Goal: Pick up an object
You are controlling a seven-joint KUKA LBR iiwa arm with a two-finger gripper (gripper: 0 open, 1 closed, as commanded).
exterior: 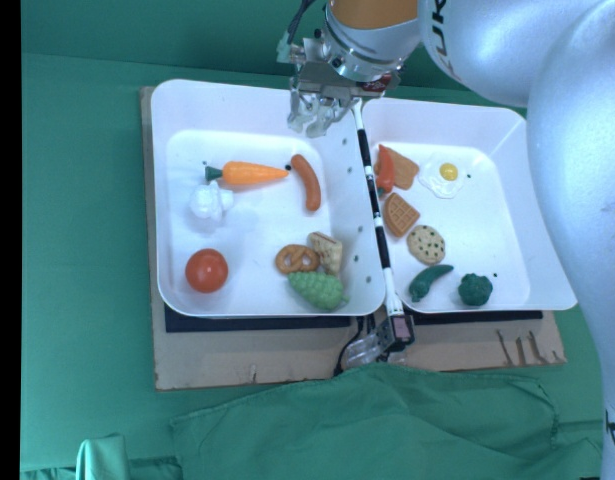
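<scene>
Fingers (309, 120) apart and empty, our gripper (313, 118) hung over the left bin's (177, 98) far edge; no object lifted yet.

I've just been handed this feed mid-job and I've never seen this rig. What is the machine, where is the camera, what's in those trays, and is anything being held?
One fixed camera looks down at a slant. The grey arm enters from the picture's right; its gripper hangs over the far rim of the left bin, with nothing visible between its fingers. The left bin holds toy food: a carrot, sausage, tomato, pretzel and others. The right bin holds a fried egg, waffle, cookie, green pepper and broccoli.
</scene>
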